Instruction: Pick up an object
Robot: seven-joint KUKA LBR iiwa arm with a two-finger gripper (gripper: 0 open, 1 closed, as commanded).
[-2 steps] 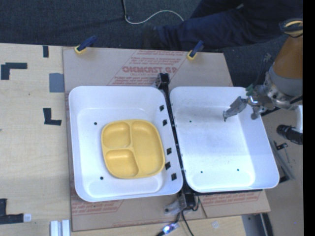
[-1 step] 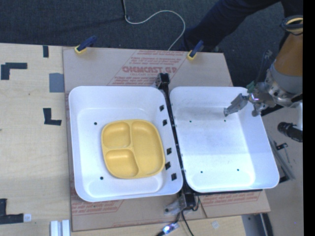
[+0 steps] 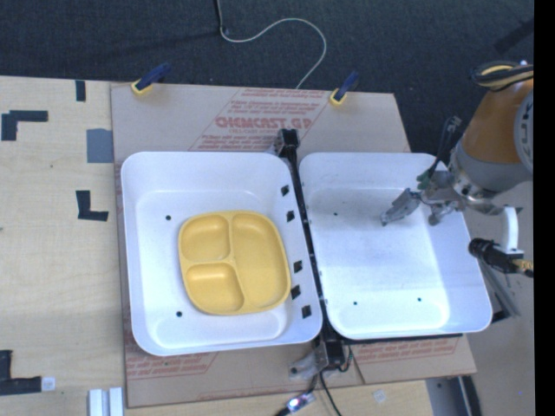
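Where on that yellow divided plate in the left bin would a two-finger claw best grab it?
Probably the raised outer rim of the yellow plate, from above. It lies flat in the left bin, too broad to span, so one finger inside a compartment and one outside could pinch the edge. The right-hand rim suits best, being nearest the gripper over the right bin.

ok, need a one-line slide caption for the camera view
Claw open over the right bin; yellow divided plate lies in the left bin, not yet picked.
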